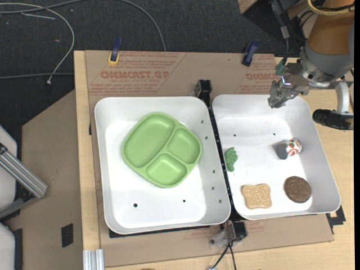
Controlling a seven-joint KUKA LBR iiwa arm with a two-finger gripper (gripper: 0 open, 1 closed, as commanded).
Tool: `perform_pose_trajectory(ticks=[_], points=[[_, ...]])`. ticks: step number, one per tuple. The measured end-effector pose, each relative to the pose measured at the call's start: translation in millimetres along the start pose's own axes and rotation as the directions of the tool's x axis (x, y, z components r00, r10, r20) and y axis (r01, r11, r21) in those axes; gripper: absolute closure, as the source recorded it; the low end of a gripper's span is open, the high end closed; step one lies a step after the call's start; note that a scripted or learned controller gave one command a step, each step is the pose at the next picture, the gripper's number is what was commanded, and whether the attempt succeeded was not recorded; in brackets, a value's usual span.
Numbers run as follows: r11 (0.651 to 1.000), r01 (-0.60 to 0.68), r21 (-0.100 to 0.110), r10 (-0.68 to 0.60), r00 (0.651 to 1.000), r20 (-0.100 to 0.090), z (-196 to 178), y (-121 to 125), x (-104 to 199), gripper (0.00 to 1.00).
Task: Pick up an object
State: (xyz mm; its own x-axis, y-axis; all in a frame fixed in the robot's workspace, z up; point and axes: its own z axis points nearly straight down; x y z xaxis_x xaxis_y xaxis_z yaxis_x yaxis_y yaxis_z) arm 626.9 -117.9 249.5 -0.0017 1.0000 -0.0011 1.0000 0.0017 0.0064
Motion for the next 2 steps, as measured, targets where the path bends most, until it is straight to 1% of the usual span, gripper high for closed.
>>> perform_pose_trajectory(ticks=[1,2], points=[[1.000,-0.001,0.001,0.001,1.000,0.000,-32.3,1.2,0.1,1.00],[1.000,0.003,0.010,-0.003,1.000,-0.004,-13.2,-9.2,47.1,1.00]])
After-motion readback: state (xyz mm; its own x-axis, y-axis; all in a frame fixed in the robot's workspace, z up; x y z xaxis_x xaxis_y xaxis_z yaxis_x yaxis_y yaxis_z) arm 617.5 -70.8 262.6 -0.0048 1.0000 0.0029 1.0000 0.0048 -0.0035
